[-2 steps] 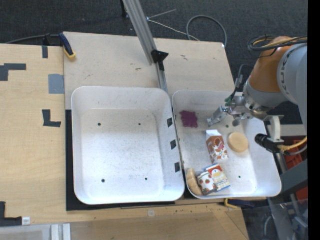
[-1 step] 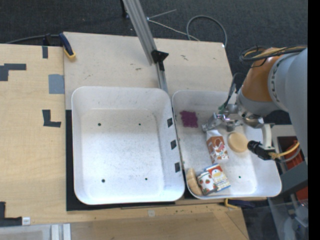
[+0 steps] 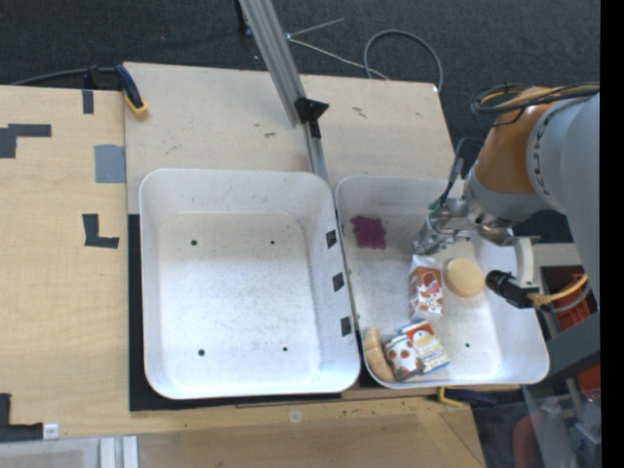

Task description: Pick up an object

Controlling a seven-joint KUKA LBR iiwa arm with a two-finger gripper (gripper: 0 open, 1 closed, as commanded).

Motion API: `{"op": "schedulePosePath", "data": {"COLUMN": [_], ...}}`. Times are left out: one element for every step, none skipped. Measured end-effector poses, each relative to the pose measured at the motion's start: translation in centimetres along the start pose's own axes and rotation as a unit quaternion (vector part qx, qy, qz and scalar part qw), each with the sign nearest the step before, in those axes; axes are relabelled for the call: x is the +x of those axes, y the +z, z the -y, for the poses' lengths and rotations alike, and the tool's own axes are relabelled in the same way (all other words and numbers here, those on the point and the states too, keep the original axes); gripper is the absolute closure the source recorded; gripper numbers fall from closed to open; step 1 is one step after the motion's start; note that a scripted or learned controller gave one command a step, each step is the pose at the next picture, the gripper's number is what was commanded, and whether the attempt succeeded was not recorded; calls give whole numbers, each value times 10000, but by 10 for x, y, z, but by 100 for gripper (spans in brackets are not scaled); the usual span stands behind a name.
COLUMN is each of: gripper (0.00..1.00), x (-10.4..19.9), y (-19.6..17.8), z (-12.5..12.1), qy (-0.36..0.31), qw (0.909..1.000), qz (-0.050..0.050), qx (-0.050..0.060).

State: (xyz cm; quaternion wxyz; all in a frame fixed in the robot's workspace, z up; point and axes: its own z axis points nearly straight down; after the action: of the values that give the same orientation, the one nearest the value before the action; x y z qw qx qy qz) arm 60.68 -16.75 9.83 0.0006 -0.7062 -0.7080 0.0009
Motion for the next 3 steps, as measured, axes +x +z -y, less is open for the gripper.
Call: {"op": "schedulePosePath", "data": {"gripper": [100,100,100], "x": [-5,1,1], "y": [-63,-124,-178], "z": [-2,0,-1], "qy": [8,4,5], "qw": [10000,10000,10000], "qz": [8,6,7], "qx": [-36,-39,-37]}}
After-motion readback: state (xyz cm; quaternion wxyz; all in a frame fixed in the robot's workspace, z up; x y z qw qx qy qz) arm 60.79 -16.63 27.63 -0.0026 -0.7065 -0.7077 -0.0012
